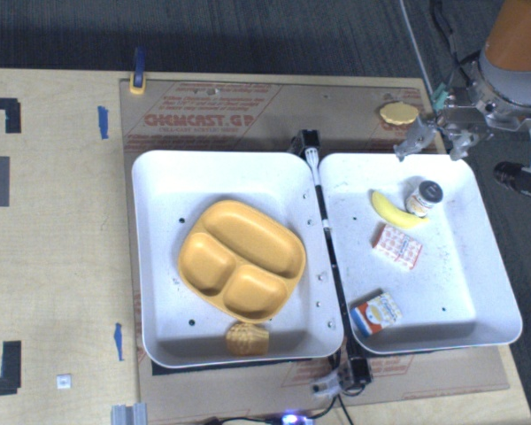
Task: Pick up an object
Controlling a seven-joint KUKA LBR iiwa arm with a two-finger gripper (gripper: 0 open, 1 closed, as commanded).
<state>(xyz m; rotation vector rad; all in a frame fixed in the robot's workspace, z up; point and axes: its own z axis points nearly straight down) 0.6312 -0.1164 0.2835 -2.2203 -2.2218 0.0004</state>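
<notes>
My gripper (pixel 433 146) hovers over the far edge of the right bin (pixel 491 264), open, with nothing between its fingers. Below it in that bin lie a yellow banana (pixel 395 210) and a small jar with a dark lid (pixel 424 195), touching each other. Nearer the front are a pink-and-white checked packet (pixel 397 246) and a small blue, white and orange carton (pixel 376 312). The left bin (pixel 159 184) holds a large yellow divided tray (pixel 241 259) and a tan ridged object (pixel 248 337) at its front wall.
A tan round disc (pixel 398 113) rests on the bench just behind the right bin, left of the gripper. A black divider (pixel 317 193) runs between the two bins. Blue tape marks (pixel 103 122) dot the wooden bench at the left.
</notes>
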